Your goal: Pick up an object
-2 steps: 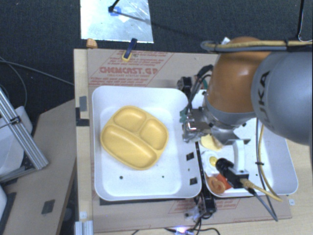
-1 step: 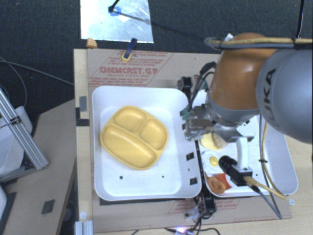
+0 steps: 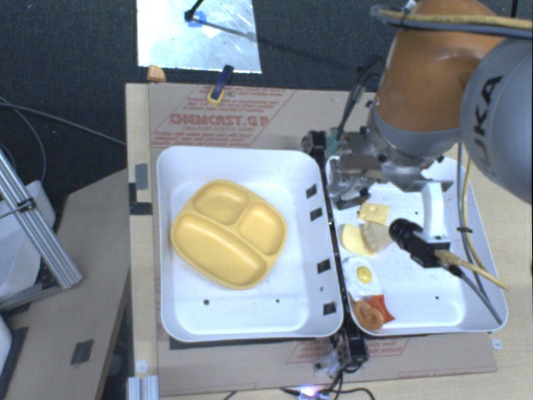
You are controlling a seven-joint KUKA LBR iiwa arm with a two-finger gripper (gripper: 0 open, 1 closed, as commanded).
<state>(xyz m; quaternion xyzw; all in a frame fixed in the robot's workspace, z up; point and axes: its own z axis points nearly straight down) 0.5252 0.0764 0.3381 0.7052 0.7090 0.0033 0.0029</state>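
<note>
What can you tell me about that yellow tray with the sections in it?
The yellow tray is a rounded, glossy piece that looks like plastic, moulded into three compartments: one long one along its lower left and two smaller ones at upper right. It lies flat, turned at an angle, near the middle of the left bin. Nothing sits in it, and only the bin's floor touches it.

Glossy yellow plastic tray [image 3: 229, 232]; smooth white bins [image 3: 241, 307].
</note>
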